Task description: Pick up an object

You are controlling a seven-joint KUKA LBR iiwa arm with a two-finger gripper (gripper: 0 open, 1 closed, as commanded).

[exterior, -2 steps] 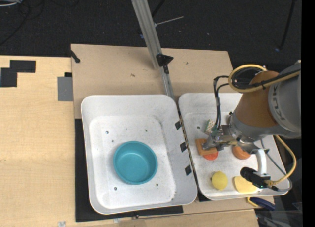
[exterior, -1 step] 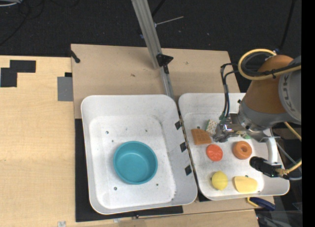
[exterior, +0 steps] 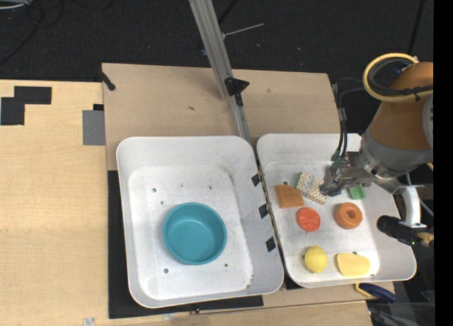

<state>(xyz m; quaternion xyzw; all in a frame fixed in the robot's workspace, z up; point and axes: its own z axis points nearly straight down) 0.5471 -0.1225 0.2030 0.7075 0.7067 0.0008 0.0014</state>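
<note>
At the right of the frame the grey arm with its orange band reaches down into the right bin [exterior: 283,151], and the gripper [exterior: 337,182] sits low over the bin's middle, just right of a speckled beige block [exterior: 310,187]. Whether it is open or has hold of anything I cannot tell. A small green piece [exterior: 356,192] lies right beside it. Below these are a tan square [exterior: 288,196], a red round piece [exterior: 308,219] and an orange ring [exterior: 348,216]. Nearer the bottom rim lie a yellow ball [exterior: 316,259] and a pale yellow wedge [exterior: 352,264]. The left bin [exterior: 141,155] holds a teal bowl [exterior: 195,233], upright, lower centre.
</note>
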